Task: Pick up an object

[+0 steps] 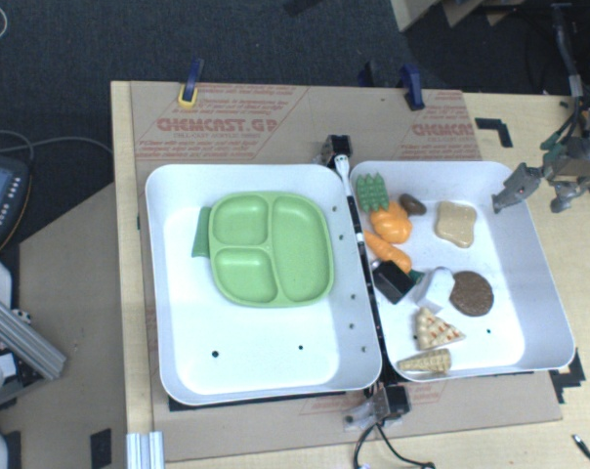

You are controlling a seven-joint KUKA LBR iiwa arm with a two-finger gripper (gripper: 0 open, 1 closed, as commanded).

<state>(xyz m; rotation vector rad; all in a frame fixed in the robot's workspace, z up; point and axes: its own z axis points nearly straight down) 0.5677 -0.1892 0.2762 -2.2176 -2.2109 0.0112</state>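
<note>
**Pincer above the right bin's far right corner, objects lying loose in the bin**

The pincer (534, 186) hangs at the far right corner of the right bin (529, 262), its two grey fingers spread wide with nothing between them. The arm behind it is cut off by the picture's right edge, so little more than the wrist hardware can be made out.

The left bin (178, 291) carries a green divided plate (272, 248), lying flat toward that bin's far side, with a darker green tab sticking out at its left edge.

The things to pick lie in the right bin. Along its left wall, from the far end toward the near end, sit a green ridged piece (372, 191), an orange lump (392, 225) and a second orange piece (390, 254), touching or nearly touching. A small dark brown item (412, 204) lies just beside the green piece; what it is cannot be told. A pale tan slab (456, 223) rests near the middle of the far half, the nearest thing to the pincer yet apart from it. A black block (392, 282) lies against the left wall with a small whitish object (436, 284) beside it, hard to make out against the white floor. A brown disc (471, 293) sits right of that. Near the front edge lie a speckled wedge (437, 329) and a beige ridged piece (425, 362).
</note>
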